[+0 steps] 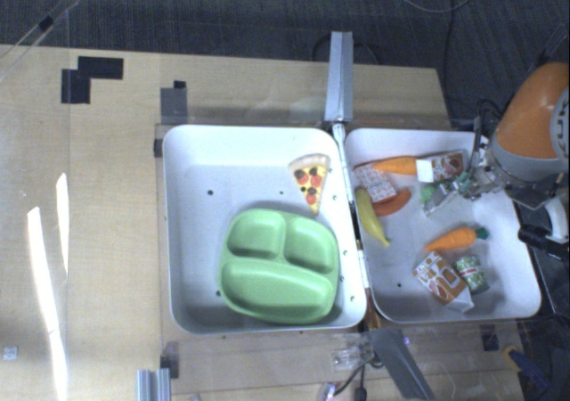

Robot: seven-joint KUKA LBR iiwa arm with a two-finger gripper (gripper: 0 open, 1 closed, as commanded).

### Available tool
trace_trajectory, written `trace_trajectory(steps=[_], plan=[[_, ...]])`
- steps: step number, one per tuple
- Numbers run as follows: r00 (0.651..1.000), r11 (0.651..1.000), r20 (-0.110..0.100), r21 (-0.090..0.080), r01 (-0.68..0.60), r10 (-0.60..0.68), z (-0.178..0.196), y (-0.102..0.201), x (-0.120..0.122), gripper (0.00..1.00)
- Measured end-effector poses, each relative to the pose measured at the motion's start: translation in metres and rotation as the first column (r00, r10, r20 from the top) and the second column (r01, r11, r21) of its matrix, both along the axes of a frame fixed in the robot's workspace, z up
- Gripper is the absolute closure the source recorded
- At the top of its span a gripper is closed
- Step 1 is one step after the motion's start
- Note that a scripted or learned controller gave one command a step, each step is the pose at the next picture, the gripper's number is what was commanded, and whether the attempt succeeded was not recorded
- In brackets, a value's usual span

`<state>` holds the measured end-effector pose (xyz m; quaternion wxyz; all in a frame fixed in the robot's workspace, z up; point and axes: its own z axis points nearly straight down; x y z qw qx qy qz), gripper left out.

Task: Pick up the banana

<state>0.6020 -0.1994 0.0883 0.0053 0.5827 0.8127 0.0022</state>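
Green divided plate [280,267], pizza-slice toy [309,180] — left bin [191,212], far left of the gripper [465,184]. Banana [370,218] — right bin [525,301], against its left wall, well left of the gripper; best approached from above, along its length, clear of the wall. Red item [393,203], touching the banana, may crowd the grasp. Carrots [454,239], packets [443,276] nearer. Gripper: opening cannot be told.

1. Two white bins [187,212] on the desk [107,239].
2. One green tray [280,265].
3. One pizza slice [310,178].
4. One banana [370,219].
5. Two carrots [454,240].
6. One green can [472,274].
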Motion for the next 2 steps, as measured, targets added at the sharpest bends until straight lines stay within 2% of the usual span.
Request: trace_trajectory(steps=[1, 2], plan=[[0.981, 0.982, -0.044, 0.015, -0.188, 0.188, 0.007, 0.007, 0.046, 0.00], [0.981, 0.981, -0.005, 0.002, -0.191, 0.191, 0.027, 0.104, -0.059, 0.00]])
